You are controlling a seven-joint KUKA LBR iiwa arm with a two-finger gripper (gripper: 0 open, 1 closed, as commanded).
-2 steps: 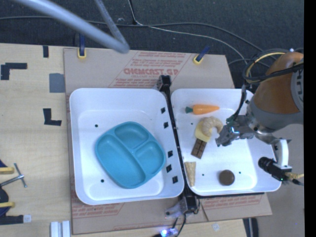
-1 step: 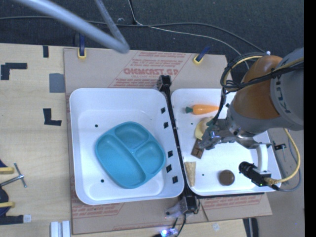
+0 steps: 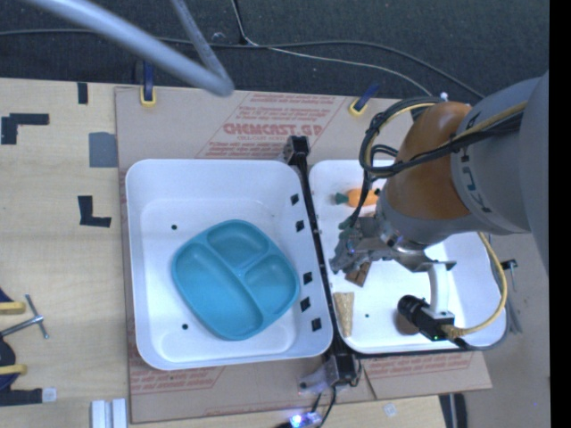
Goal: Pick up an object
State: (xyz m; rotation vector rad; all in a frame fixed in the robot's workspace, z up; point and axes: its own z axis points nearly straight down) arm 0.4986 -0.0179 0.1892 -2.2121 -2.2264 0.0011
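brown object (image 3: 358, 275) just under the jaws (image 3: 350, 259) | right bin (image 3: 473, 337) | jaw opening: cannot tell

This is looking like a robotics lab rather than any home or shop. A printed cardboard sheet (image 3: 268, 127) is lying clamped on the wooden counter (image 3: 53, 239) under two white bins (image 3: 143, 239), black tape marks (image 3: 89, 210) are sticking to the wood, and cables (image 3: 294, 47) are trailing over the dark floor behind. The grey and orange arm (image 3: 464, 172) is reaching in from the right.
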